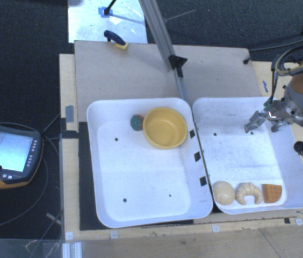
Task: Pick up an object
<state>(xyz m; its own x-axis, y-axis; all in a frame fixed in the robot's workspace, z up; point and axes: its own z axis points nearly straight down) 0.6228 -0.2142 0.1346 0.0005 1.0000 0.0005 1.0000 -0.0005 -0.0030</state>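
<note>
Three pastries [246, 192] line the right bin's [232, 144] near edge, its middle bare. Above hovers the gripper [254, 123], fingers apart, holding nothing. Left bin [141, 192]: yellow bowl [165, 128] touching green ball [136, 122].

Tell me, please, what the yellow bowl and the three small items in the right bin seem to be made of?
The yellow bowl looks like smooth moulded plastic, with a uniform colour and faint sheen. The round roll, croissant and orange wedge look like plastic or foam toy food, judging by their even, matte surfaces; the view is too coarse to be certain.
</note>
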